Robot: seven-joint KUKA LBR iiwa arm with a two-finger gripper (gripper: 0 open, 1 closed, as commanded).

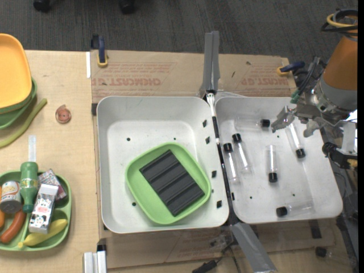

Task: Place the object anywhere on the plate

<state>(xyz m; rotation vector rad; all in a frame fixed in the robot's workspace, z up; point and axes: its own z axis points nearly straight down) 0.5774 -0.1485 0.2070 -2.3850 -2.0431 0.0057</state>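
A green plate (138,174) lies in the left bin (114,129), turned at an angle. On it rests a dark grey ribbed block (172,182) that covers most of the plate's middle. My gripper (296,125) hangs over the upper right part of the right bin (318,203), far from the plate. It is open, its fingers spread to either side of a clear tube with a black cap (296,141) lying below them. Nothing is between the fingers.
Several more clear black-capped tubes lie scattered in the right bin, among them one near its left wall (239,152), one in the middle (272,164) and one at the front (293,210). A metal divider (211,67) runs between the bins. Toy food trays (34,209) sit far left.
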